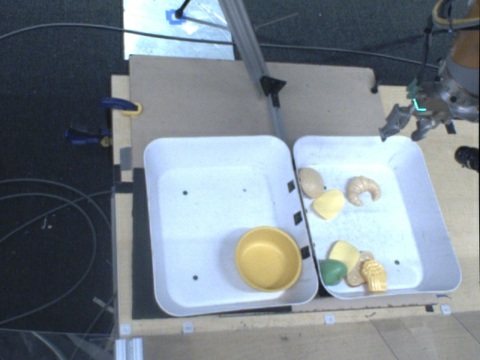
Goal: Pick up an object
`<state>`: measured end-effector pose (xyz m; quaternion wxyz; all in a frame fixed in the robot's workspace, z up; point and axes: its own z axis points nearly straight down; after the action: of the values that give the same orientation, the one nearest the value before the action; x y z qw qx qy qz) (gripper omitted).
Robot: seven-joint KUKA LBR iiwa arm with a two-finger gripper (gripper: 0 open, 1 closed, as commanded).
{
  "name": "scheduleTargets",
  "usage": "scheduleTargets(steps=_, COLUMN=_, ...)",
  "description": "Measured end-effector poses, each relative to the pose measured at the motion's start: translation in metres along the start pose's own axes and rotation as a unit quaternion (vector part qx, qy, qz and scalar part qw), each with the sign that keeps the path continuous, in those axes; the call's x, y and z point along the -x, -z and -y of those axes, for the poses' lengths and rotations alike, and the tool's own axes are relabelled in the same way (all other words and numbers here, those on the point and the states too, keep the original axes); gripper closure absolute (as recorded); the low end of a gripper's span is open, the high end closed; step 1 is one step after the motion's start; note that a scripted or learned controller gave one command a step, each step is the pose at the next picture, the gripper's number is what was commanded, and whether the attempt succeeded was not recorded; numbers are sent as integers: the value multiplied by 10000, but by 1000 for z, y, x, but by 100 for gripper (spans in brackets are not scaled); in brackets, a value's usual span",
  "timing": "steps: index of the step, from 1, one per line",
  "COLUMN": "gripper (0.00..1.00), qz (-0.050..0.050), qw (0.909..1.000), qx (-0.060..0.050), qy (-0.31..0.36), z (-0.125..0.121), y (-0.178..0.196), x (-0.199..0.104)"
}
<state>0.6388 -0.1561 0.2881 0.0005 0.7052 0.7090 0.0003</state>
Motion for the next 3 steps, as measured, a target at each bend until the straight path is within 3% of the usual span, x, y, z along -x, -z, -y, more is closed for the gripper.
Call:
scheduleTargets(steps=1, gripper=0, qz=2, qw=10000, qx=8, qy=1, z=0, y=1, x=0)
scheduleTargets(steps=3, gripper=0, qz=-2, qw=10000, qx=-20, qy=16, z=-8, y=-106, x=-11)
